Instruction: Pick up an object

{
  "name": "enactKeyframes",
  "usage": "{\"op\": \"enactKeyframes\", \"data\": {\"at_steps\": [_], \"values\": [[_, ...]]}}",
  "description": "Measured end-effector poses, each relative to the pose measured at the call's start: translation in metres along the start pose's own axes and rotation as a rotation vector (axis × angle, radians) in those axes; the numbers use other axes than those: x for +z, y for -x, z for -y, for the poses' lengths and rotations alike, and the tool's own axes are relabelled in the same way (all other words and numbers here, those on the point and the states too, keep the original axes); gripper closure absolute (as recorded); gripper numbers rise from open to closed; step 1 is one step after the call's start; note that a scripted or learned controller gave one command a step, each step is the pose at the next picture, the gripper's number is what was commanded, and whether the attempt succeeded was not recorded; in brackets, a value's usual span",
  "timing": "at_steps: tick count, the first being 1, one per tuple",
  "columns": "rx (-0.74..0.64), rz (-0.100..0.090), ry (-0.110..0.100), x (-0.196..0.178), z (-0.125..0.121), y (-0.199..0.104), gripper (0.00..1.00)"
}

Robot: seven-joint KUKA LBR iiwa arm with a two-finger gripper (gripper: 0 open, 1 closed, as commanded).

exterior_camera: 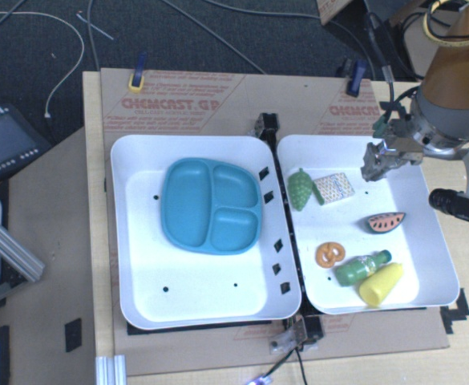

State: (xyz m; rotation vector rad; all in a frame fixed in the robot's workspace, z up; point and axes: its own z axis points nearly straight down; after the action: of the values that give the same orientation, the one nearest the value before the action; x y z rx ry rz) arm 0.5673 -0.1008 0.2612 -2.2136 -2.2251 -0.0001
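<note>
The end effector [376, 165] hangs over the far side of the right bin [438, 251], and whether it's wide or narrow I cannot tell, though nothing shows in its grip. Just to its left lies the checkered packet [333, 187], with the watermelon slice [386, 222] below it and the doughnut [329, 254] beyond. The packet looks light, flat and a bit slippery, so pinching its short edges seems safest

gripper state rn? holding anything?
Gripper: over the right bin, above its back part; nothing visible between its fingers; open or shut cannot be told.
</note>
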Motion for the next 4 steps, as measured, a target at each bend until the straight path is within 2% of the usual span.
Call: {"op": "enactKeyframes", "data": {"at_steps": [1, 3, 4], "values": [[-0.001, -0.001, -0.001, 0.019, -0.016, -0.05, 1.0], [-0.002, -0.001, 0.002, 0.036, -0.028, -0.171, 1.0], [0.003, 0.001, 0.003, 0.041, -0.049, -0.186, 1.0]]}}
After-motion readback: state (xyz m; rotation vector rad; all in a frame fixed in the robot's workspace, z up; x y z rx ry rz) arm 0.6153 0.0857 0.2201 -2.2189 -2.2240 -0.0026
